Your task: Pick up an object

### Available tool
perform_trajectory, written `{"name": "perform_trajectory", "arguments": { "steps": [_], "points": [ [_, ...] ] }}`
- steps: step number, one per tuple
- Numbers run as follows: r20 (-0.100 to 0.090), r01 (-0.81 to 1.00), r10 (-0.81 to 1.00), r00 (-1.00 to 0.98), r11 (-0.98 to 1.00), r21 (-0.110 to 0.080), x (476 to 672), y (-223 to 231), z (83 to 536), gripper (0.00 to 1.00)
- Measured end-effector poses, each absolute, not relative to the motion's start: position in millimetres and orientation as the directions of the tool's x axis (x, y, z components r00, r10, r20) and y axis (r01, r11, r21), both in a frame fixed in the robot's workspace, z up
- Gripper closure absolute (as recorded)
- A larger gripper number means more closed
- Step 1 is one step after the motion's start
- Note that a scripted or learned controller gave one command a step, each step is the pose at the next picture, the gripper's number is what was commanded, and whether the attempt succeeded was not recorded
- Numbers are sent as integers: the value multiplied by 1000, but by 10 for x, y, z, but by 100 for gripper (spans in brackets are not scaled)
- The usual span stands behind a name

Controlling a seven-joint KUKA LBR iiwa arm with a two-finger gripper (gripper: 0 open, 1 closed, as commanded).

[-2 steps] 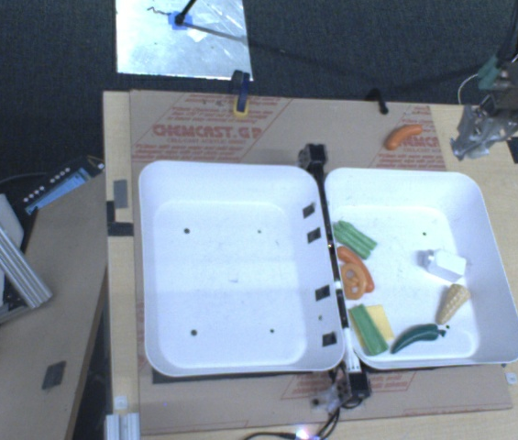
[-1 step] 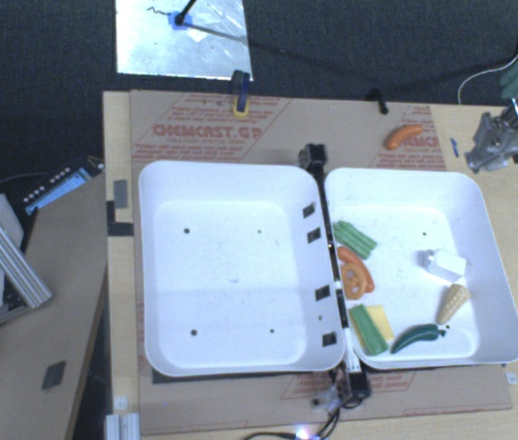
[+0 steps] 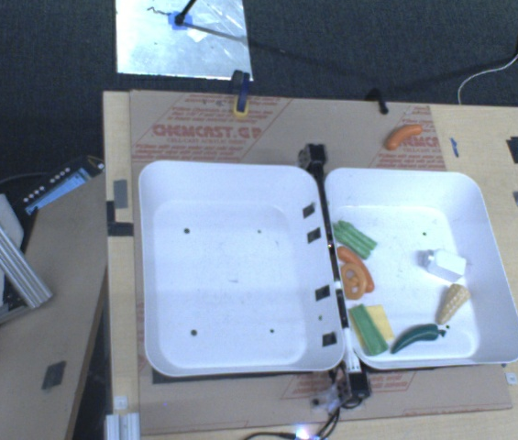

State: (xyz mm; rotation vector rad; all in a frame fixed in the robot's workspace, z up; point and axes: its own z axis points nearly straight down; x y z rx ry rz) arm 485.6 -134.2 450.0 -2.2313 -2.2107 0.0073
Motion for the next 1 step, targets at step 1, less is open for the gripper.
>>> {"name": "perform_trajectory", "arguments": {
  "steps": [1],
  "points": [
    [0,1000,1000,-11,11,13,4871,-590,5403,100]
  ]
}}
